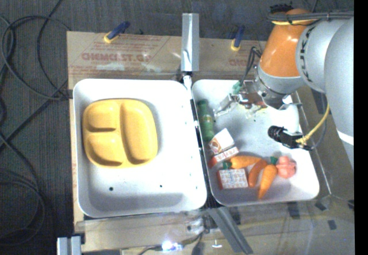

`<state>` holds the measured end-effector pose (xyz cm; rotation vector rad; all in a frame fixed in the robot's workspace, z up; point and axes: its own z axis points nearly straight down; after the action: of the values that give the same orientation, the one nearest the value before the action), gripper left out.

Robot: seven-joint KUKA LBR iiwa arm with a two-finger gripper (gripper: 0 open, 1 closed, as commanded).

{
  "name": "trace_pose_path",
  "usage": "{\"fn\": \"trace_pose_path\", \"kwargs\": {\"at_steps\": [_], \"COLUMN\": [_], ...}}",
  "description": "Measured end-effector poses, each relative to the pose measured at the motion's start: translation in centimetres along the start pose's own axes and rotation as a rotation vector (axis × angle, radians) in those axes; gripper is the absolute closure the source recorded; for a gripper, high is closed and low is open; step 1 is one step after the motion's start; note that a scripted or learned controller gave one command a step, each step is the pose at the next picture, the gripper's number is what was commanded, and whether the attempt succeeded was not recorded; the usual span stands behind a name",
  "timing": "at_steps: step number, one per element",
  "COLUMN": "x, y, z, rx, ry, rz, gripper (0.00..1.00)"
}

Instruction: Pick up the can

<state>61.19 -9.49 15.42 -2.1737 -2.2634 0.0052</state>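
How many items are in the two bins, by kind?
Yellow divided tray: 1, in the left bin
Green can: 1, at the right bin's left wall
Carrots: 3
Small cartons or boxes: 2
Pink item, too blurred to name: 1
Total: 8

You see the can (204, 121), dark green and slim, lying on its side along the left wall of the right bin (305, 193), its length pointing away from you.
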Motion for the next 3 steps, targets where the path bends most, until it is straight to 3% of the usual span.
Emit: {"fn": "trace_pose_path", "kwargs": {"at_steps": [1, 2, 3], "x": [-1.0, -1.8, -1.8], "y": [-1.2, 2.0, 4.9], "z": [6.4, 6.5, 6.4], "rx": [-0.015, -0.011, 0.04], "ry": [-0.006, 0.002, -0.004], "rz": [0.175, 0.653, 0.872], "gripper": [0.0, 0.0, 0.0]}}
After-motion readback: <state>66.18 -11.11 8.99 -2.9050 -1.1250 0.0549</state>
